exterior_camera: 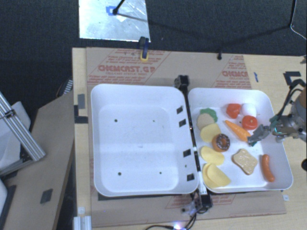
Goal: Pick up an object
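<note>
Toy foods fill your right bin (278, 178), and any one of them satisfies the task; the left bin (139, 138) lies beside it, the two touching along the middle seam. Your gripper (256, 135) hangs over the right bin's right side, its dark tip just beside the orange carrot (236, 129). Whether the fingers are spread or closed you cannot tell from this slant, and nothing is visibly caught between them.

Judge the carrot as your nearest candidate. It looks like hollow moulded plastic: light, stiff and smooth, so it will likely skid or roll if you pinch it off-centre. Take it across the thicker middle, with the fingers closing square to its long axis, not near the tapered tip.

The red tomato (250, 122) sits just beyond the carrot, next to a white piece (249, 110) and a second red piece (233, 110) at the far side. Round and glossy, these probably squirt out of a two-finger pinch.

The sausage (267, 168) lies near the right wall, apart from its neighbours, and offers a clean grip across its waist. The bread slice (245, 161) and the yellow slices (215, 175) lie flat, giving little edge to catch. The chocolate doughnut (221, 142) rests on a yellow slice, with a green-topped piece (207, 116) further left.
</note>
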`<state>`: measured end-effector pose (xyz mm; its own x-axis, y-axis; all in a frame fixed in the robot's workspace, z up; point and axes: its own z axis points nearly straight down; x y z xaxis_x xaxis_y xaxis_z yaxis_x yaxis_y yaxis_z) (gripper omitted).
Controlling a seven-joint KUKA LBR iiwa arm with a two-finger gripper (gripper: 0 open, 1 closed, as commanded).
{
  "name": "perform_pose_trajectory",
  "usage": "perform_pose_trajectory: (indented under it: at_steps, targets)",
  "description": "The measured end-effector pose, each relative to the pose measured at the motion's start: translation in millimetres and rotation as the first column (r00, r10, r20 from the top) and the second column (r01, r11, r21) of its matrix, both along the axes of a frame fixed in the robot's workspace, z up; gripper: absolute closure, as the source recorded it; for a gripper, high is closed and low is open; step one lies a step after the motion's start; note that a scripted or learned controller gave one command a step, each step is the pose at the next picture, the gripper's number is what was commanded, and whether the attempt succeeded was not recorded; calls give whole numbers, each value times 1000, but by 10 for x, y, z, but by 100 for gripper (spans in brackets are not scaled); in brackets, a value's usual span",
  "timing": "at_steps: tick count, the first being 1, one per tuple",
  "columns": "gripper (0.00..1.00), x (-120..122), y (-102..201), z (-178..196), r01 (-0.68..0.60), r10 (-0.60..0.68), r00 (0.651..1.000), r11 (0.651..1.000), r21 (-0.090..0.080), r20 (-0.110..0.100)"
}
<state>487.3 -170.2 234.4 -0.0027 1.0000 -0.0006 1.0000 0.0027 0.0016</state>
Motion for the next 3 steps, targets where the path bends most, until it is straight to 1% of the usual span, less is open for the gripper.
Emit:
perform_pose_trajectory:
  at_steps: [1,2,3]
  targets:
    - [0,443,-153,-1571,0,-1,1000,1000,0,-2]
    - [100,449,-157,-1392,1,0,1000,1000,-1,3]
    - [100,947,-70,-1512,-5,5,1000,1000,3,-11]
